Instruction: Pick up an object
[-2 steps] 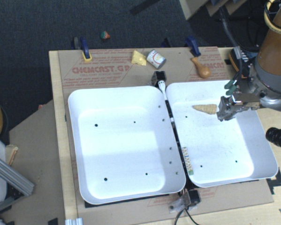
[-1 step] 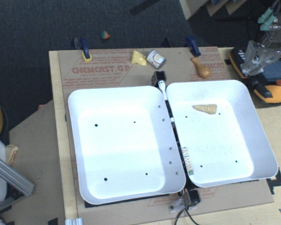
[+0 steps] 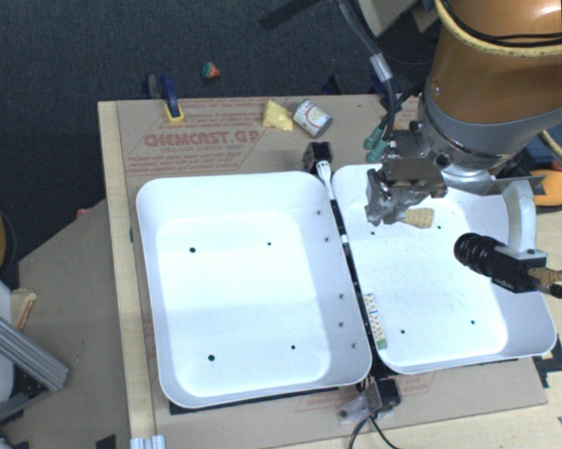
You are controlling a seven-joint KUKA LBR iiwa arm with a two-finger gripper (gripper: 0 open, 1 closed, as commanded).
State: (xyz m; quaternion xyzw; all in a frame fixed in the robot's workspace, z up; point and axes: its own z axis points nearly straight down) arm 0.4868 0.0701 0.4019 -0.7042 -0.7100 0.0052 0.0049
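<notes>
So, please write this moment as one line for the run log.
arm: over right bin | gripper: low in bin's upper-left part | object: small tan piece beside gripper | grasp: cannot tell | left bin: white

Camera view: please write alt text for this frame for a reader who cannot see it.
A grey and orange robot arm reaches in from the right, its gripper low over the upper left part of the right white bin, beside a small tan object. The left white bin sits alongside on a cardboard-covered bench.
</notes>
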